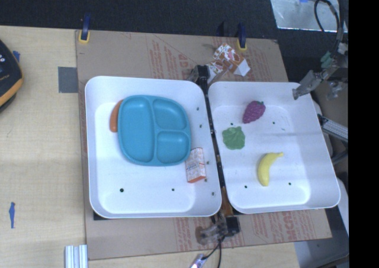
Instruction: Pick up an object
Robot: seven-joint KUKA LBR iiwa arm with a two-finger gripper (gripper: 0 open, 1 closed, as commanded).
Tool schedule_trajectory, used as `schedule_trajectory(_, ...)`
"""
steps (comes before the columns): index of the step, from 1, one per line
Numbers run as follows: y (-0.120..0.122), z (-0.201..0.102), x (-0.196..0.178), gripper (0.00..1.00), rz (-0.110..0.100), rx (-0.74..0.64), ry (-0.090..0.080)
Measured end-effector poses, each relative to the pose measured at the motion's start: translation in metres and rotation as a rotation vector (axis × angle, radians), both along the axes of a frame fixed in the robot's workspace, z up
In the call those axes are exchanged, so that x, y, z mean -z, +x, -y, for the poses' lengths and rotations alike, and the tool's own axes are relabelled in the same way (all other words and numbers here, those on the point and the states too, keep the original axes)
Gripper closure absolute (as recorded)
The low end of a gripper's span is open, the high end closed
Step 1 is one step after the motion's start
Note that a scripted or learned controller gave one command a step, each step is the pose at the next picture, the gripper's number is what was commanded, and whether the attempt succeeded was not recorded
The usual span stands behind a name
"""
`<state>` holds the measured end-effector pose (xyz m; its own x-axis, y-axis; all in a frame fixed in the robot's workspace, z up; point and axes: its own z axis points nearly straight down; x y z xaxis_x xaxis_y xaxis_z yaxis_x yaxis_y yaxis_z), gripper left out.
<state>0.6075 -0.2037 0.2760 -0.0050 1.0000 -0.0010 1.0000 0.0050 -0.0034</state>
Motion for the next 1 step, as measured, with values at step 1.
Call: schedule_trajectory(1,-0.1107,-0.0447,0.0387,0.00,-0.002,0.000,0.001)
